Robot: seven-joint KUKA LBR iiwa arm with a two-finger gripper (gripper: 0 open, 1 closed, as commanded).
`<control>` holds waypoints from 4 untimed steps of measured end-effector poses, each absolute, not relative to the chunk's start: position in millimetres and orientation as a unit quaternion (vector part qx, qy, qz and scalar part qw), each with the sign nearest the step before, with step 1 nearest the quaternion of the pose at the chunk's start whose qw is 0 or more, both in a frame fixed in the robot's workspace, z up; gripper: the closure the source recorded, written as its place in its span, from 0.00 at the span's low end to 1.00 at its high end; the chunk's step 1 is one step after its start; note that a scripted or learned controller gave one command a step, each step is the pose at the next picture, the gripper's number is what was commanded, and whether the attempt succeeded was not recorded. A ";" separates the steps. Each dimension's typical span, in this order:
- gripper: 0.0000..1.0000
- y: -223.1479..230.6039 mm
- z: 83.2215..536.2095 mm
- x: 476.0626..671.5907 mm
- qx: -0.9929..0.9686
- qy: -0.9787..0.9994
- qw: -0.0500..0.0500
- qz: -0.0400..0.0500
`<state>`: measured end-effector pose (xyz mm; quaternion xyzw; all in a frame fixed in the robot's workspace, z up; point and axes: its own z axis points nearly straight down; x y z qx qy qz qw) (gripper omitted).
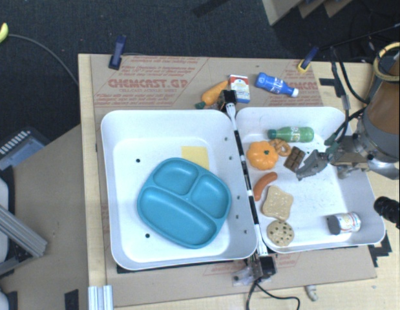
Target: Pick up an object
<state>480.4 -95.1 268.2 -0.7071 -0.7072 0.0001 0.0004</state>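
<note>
My gripper (314, 163) hangs over the right bin (355, 186), near its middle. Just to its left lies a small brown chocolate piece (294, 158), apart from it as far as I can see. Around that piece are a pretzel (282, 148), an orange pumpkin (262, 154) and a green bottle (291, 134) lying on its side. Nearer the front lie a sausage (264, 184), a slice of toast (277, 203), a cookie (279, 232) and a small can (344, 223). I see nothing held in the gripper.
The left bin (122, 141) holds a blue divided plate (183, 201) and a yellow cheese slice (196, 155). Behind the bins on the board lie a carrot (214, 93), a milk carton (239, 88) and a blue bottle (276, 84). Cables run at the right.
</note>
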 end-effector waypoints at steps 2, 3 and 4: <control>0.00 -101.4 87.0 607.2 -0.706 -0.708 -0.003 -0.003; 0.00 -99.5 120.5 660.2 -0.707 -0.708 0.000 0.000; 0.00 -99.2 91.6 670.5 -0.706 -0.708 -0.003 -0.003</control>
